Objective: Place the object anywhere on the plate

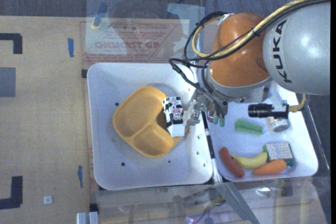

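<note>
- The arm (273,44) was positioned over the seam between both bins, just right of the yellow plate (139,120).
- The left bin (105,165) was seen to contain the yellow plate, a three-compartment dish.
- The right bin (307,157) lay right of the plate.
- A black-and-white carton (174,114) was located at the plate's right rim, touching it.
- The gripper (190,113) was pressed against the carton's right side; its finger spacing could not be determined.

Black-and-white carton (174,115) lying on the right edge of yellow divided plate (140,121)
</note>
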Motion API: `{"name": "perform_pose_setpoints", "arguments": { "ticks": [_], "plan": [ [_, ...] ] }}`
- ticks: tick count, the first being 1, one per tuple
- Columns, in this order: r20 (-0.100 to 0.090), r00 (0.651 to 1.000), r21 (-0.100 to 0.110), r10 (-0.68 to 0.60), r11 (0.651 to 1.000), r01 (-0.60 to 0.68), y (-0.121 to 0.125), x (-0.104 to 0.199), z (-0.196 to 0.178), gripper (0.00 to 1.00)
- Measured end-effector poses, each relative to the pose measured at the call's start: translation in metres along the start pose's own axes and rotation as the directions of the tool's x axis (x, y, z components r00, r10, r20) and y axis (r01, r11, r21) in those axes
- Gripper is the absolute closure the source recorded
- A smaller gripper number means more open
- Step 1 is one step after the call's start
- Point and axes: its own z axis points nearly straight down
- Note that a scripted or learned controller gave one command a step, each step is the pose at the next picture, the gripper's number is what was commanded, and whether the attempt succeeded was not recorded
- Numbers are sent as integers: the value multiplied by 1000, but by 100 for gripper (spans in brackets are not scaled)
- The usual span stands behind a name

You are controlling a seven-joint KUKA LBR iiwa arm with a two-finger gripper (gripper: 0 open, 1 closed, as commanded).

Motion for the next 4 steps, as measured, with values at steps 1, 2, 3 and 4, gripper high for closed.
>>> {"name": "perform_pose_setpoints", "arguments": {
  "ticks": [1,2,3,4],
  "plan": [
    [6,1000,-4,6,1000,-6,-1,-2,-11,100],
    [6,1000,-4,6,1000,-6,-1,-2,-11,0],
    [3,999,-1,53,999,-53,40,-65,-1,0],
    [0,982,0,191,982,-191,14,-2,0,0]
  ]
}}
